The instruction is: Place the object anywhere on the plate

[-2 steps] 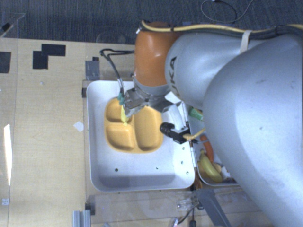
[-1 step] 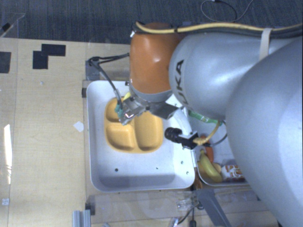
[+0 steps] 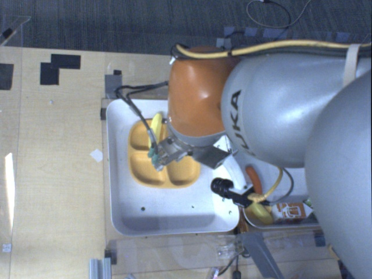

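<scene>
The near rim of the left bin (image 3: 168, 230) runs along the bottom of the view, and just inside it lies a broad strip of bare white floor, the widest free room in that bin. To its right, past the shared wall, the near corner of the right bin (image 3: 278, 224) is crowded: a yellow rounded item (image 3: 261, 213) sits touching a brown-labelled packet (image 3: 289, 212), and an orange carrot-like piece (image 3: 253, 179) lies just beyond them, near a black cable fitting (image 3: 223, 187) on the arm.

Further in, the yellow divided plate (image 3: 145, 168) rests in the left bin, its left edge near the bin's left wall with a narrow white margin between. The gripper (image 3: 157, 153) hangs low over the plate's middle, under the orange band (image 3: 195, 95) of the arm; whether it is closed on anything I cannot tell, since the wrist covers it. The yellow banana-shaped object (image 3: 156, 124) shows at the plate's far edge, tilted and right against the wrist; whether it is gripped or lying on the rim is unclear.

Beyond, the bin's far-left corner is free, then tan bench (image 3: 52, 156) and dark carpet (image 3: 116, 10)
</scene>
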### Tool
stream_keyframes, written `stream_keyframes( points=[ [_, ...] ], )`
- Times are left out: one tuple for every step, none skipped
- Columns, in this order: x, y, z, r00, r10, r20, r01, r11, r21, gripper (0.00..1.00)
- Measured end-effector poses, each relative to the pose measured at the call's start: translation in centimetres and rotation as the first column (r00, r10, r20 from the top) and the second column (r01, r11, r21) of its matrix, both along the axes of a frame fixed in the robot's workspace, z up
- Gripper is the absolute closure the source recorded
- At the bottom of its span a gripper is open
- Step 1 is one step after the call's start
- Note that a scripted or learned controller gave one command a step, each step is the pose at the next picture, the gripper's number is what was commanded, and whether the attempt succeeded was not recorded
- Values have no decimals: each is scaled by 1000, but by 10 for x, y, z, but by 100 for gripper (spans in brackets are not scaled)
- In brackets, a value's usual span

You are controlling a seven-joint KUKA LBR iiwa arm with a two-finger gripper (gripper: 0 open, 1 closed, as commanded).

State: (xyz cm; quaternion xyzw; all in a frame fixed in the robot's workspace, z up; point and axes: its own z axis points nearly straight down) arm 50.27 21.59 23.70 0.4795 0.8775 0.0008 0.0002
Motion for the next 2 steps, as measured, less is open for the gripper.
stream_keyframes(
  points=[
    [-13, 8, -1, 992, 127, 0, -127, 992, -1, 100],
    [-14, -13, -20, 999, 43, 0, -43, 999, 0, 100]
  ],
)
